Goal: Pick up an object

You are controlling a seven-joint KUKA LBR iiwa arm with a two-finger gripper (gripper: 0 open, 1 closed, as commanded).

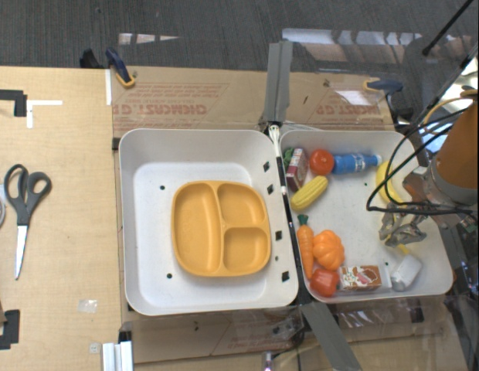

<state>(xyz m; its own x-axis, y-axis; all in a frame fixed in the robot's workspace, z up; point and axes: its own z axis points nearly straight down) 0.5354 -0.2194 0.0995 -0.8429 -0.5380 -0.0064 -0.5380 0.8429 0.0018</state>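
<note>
**Camera view: gripper low over the right bin's right side**

Camera view looks down on two white bins side by side; the arm (pixel 462 157) comes in from the right, its orange band showing at the edge, and the gripper (pixel 400 229) hangs low over the right side of the right bin (pixel 355 195); I cannot tell how its pincer stands, for the metal there is a blur of grey and glint; something yellow shows just beneath it, too hidden to name.

Right bin holds a scatter of toy food: a red tomato (pixel 321 161) at the far side with a blue bottle (pixel 354 163) lying just right of it; a corn cob (pixel 309 192) tilted near the left wall; a small dark packet (pixel 294 168) against that wall; nearer, a carrot (pixel 304 247) lies along the left wall, touching an orange pumpkin (pixel 327 248); a red fruit (pixel 324 282) sits at the near left corner, a small carton (pixel 360 277) beside it, and a white object (pixel 405 272) at the near right, close under the gripper.

Left bin (pixel 143 207) holds a yellow divided plate (pixel 221 228) with three compartments, lying flat in the middle; scissors (pixel 23 207) rest on the bench well left of it.
</note>
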